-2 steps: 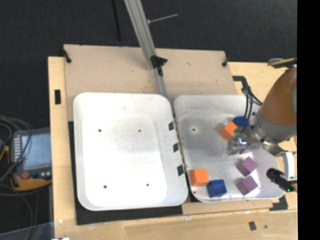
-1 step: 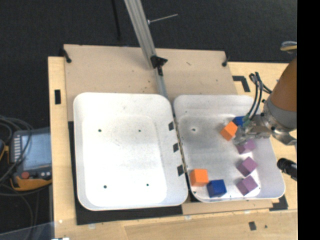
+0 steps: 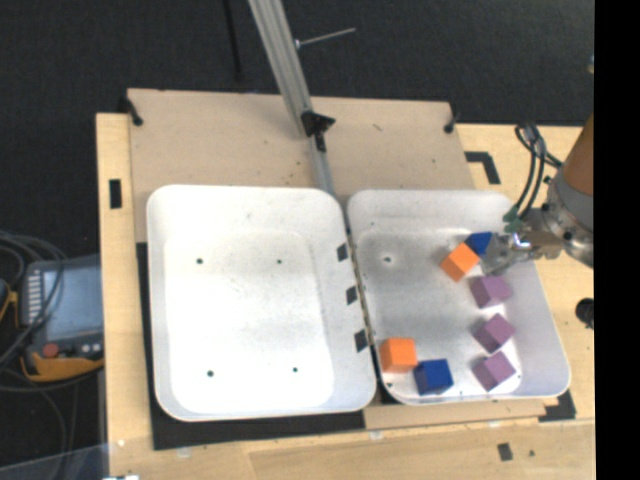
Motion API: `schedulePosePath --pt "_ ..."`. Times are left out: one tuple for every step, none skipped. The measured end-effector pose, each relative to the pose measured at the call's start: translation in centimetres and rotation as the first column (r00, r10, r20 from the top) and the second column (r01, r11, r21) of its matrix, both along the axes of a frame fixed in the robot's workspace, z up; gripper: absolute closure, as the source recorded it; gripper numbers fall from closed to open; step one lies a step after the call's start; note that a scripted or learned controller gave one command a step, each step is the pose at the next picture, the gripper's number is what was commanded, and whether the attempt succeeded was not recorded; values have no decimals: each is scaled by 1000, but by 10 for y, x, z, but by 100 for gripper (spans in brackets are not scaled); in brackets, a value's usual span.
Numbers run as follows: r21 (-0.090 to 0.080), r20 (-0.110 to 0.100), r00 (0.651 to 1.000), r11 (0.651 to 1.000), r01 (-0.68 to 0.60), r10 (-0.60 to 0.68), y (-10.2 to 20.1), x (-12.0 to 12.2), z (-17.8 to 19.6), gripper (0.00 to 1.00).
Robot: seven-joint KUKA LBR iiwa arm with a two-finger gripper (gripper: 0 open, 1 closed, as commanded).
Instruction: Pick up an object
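Fingers (image 3: 498,254) just beside blue cube (image 3: 478,242), turned corner-on, touching orange cube (image 3: 461,262).

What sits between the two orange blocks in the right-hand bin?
Nothing: in the camera view, bare white bin floor runs between the upper orange block and the lower orange block.

The arm (image 3: 578,183) comes in from the right edge of the camera view, over the right-hand bin's (image 3: 420,208) far right corner. Its orange band shows at the view's edge, with the grey wrist just below it and dark cables looping along its left side. The wrist leans down and to the left, ending in the gripper (image 3: 503,251), which hangs low above the right side of that bin, nearer its far edge than its near one. The gripper's tip is small and blurred, so how its parts stand cannot be made out from here.
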State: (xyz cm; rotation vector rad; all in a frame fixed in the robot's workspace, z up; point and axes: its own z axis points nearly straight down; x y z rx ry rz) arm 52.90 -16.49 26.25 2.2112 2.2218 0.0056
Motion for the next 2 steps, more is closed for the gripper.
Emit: schedulePosePath --pt "3 -3 1000 1000 -3 3 49 6 7 100" --pt "3 -6 1000 1000 -3 3 110 12 -1 100"
